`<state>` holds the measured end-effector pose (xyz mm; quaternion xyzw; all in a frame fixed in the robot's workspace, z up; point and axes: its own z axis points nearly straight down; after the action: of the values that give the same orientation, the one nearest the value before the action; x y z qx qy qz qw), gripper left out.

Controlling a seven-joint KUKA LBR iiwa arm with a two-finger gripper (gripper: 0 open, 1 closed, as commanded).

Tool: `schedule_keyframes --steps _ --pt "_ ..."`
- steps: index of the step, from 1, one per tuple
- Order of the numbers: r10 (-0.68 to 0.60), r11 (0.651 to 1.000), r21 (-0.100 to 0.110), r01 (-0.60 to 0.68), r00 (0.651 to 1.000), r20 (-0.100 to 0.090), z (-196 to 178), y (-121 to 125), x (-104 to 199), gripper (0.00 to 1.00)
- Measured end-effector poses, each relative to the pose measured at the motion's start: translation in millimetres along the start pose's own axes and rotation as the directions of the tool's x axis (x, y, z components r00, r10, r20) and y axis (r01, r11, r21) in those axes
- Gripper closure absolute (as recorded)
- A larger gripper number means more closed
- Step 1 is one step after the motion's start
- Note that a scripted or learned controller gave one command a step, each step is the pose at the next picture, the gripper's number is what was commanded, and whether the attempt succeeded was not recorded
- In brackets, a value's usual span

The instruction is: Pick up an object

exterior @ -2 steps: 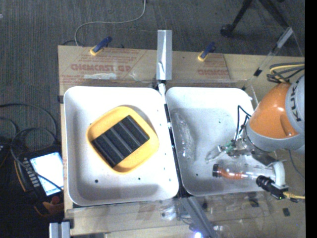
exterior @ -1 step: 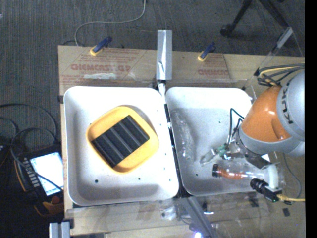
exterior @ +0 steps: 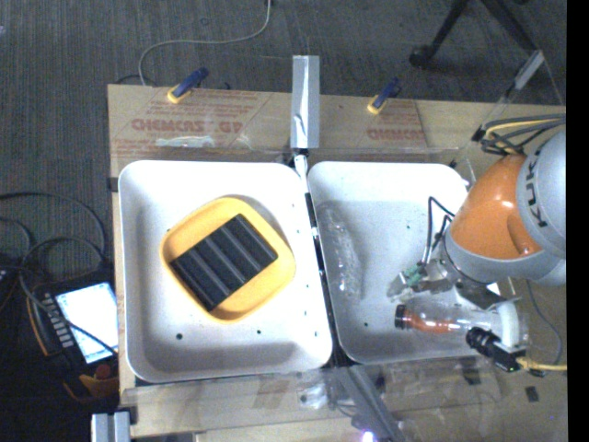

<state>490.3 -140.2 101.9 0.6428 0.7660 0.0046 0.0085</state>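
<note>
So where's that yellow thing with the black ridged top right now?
The yellow thing lies in the middle of the left bin, well away from the gripper, which is over the right bin.

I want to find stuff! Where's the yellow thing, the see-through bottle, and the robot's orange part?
Yellow tray point(exterior: 189, 231): camera view, on its yellow rim.
Clear bottle point(exterior: 338, 250): camera view, on its middle.
Orange band point(exterior: 488, 221): camera view, on its rounded top.

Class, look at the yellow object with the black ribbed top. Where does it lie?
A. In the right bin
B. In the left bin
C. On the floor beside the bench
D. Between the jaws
B. The yellow object rests inside the left bin, apart from the arm.
</note>
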Motion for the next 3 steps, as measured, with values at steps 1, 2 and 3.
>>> schedule_keyframes --steps 1,2,3 --pt "0.0 1.0 0.0 0.0 1.0 0.0 0 0 0 0.0" --pt "0.006 1.0 0.006 -0.006 1.0 -0.008 11 -6 -26 0.0" --pt "0.004 1.0 0.0 -0.004 1.0 -0.007 0 -4 -25 1.0"
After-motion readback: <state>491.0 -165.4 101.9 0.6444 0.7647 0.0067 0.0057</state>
